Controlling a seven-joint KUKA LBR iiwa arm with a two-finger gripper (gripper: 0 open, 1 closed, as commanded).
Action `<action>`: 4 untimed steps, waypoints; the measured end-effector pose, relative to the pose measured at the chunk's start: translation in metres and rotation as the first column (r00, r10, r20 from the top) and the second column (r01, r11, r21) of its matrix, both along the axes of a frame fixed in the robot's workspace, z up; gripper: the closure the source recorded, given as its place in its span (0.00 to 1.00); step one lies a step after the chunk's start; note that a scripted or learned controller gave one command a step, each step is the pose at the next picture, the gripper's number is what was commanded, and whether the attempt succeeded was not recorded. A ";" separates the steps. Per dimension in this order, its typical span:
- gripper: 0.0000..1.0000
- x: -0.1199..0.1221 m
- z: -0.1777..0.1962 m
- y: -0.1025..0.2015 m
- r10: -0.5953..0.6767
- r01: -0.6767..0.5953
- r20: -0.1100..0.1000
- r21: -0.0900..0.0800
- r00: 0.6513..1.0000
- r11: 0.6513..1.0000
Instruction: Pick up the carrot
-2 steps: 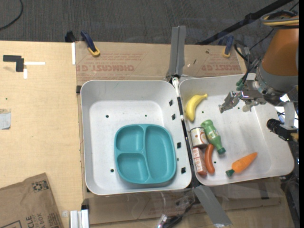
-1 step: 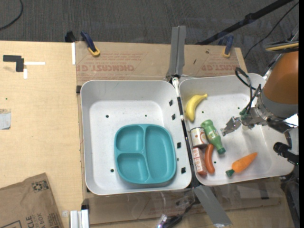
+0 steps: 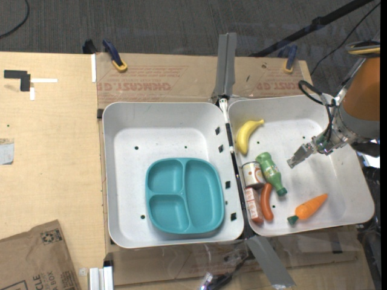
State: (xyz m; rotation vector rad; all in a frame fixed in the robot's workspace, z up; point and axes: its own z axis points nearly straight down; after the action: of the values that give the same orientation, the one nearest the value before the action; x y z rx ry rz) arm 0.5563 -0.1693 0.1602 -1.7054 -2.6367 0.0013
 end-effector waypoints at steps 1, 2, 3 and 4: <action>0.00 -0.044 -0.044 -0.039 0.175 -0.175 0.025 -0.008 0.984 0.985; 0.00 -0.065 -0.054 -0.001 0.234 -0.233 0.040 -0.023 0.971 0.972; 0.00 -0.064 -0.054 -0.018 0.337 -0.336 0.038 -0.023 0.941 0.941; 0.00 -0.066 -0.054 -0.005 0.404 -0.404 0.034 -0.029 0.914 0.915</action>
State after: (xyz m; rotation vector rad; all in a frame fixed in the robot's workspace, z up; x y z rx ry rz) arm 0.4904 -0.1745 0.1059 -1.1401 -2.9738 -0.0026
